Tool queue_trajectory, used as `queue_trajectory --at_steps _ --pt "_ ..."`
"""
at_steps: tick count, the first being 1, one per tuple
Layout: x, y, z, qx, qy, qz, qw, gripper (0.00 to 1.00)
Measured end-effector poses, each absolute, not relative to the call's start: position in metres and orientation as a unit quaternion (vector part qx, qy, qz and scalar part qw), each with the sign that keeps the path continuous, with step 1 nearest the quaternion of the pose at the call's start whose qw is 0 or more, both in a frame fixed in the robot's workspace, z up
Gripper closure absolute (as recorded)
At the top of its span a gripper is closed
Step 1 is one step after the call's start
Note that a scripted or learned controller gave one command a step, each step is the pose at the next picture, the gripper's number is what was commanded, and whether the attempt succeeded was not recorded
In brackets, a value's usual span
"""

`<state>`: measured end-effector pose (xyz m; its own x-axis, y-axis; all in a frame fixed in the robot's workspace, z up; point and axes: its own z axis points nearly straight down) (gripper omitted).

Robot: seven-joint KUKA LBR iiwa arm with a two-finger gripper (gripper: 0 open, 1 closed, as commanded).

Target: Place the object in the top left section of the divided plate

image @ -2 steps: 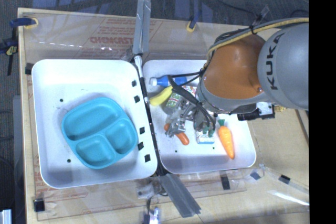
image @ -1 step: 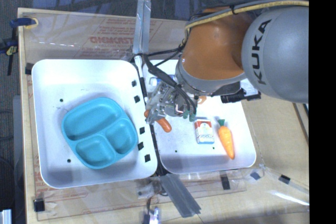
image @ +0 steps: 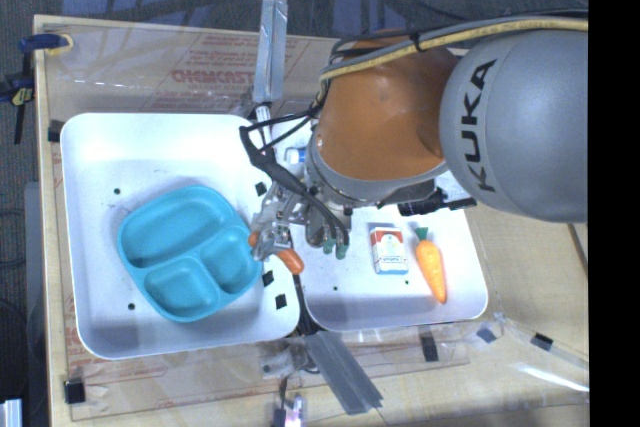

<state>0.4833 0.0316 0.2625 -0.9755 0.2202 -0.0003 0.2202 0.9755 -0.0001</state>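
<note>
A blue divided plate [image: 187, 252] lies in the left white bin [image: 90, 175], with three sections. My gripper [image: 272, 241] hangs over the wall between the two bins, just right of the plate's right rim. A small orange object [image: 288, 260] shows right at the fingertips; whether the fingers clamp it is not visible. The big grey and orange arm covers the upper part of the right bin.
In the right bin [image: 400, 310] lie a small red and white box [image: 389, 248] and an orange carrot [image: 432, 270]. A metal bar [image: 270, 45] stands behind the bins. Clamps sit at the bench's front edge [image: 330, 370].
</note>
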Motion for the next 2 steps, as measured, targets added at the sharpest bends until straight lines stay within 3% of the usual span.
queue_trajectory --at_steps 1,2 --pt "0.483 0.031 0.263 0.111 0.994 -0.0002 0.0 0.0" --pt "0.545 0.04 0.286 0.117 0.993 0.0001 0.001 0.0"
